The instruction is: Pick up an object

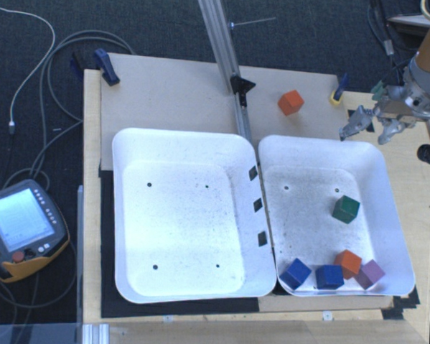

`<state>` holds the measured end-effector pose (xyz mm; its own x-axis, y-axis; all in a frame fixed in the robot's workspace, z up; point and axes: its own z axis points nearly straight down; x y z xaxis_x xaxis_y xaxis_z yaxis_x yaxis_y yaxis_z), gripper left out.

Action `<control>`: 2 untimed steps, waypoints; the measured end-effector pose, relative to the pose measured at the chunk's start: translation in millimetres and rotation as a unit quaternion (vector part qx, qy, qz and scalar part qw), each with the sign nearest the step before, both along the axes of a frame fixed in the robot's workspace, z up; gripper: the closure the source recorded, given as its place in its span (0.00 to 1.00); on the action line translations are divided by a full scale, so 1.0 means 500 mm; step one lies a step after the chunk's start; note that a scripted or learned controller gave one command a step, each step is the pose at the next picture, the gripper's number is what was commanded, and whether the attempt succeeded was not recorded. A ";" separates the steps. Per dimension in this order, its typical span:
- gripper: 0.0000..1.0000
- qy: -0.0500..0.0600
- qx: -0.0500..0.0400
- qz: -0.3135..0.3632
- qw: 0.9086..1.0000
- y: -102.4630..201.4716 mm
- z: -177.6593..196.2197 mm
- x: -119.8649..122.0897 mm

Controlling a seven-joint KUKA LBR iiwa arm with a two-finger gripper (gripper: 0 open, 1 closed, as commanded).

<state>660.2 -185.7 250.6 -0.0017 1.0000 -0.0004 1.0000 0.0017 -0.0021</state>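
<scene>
My gripper (370, 128) hangs over the far right rim of the right bin (324, 148), fingers spread apart and nothing between them. In that bin a green cube (346, 209) lies right of centre. Along the near wall sit two blue cubes (295, 272) (329, 276), an orange cube (349, 262) and a purple cube (371, 273), close together. Another orange cube (291, 102) rests on the bench beyond the bins, left of the gripper.
The left bin (177, 216) lies beside the right one. A slanted aluminium post (221, 46) rises from the bench behind the bins. Blue clamps (105, 65) (339, 88) hold the board's far edge. A teach pendant (22, 226) sits off the bench at left.
</scene>
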 end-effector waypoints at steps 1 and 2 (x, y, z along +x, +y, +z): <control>0.00 0.004 0.001 -0.002 1.000 -0.059 -0.248 -0.041; 0.00 0.000 0.001 -0.001 1.000 -0.039 -0.188 -0.068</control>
